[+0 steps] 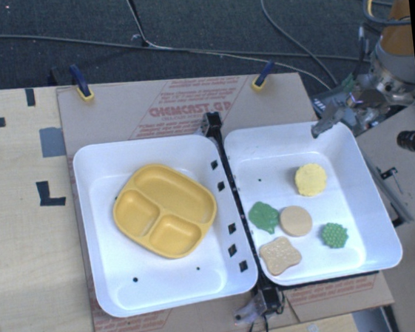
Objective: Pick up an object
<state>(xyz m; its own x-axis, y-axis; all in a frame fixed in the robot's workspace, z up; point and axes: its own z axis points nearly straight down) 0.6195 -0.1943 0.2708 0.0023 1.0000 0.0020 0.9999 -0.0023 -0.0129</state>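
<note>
Two shallow white bins were found side by side on the table (20, 220), set on a cardboard sheet (186, 104) clamped at its upper edge, apparently so that neither would shift under contact. The left bin (102, 285) held one yellow divided tray (165, 209), lying flat near its centre. The right bin (365, 181) held the likely candidates for picking, spread in its middle and lower part: a yellow round piece (311, 179), a dark green leafy piece (264, 217) touching or just beside a tan disc (296, 220), a tan cracker-shaped piece (279, 255) below them, and a small green knobbly piece (334, 235) set apart towards the right. The arm was observed at the upper right of the frame, with the pincer (329, 121) over the upper right corner of the right bin, clear of every item. Nothing was seen held; how far it was opened could not be told. It was judged that the grasp had not yet been made.
</note>
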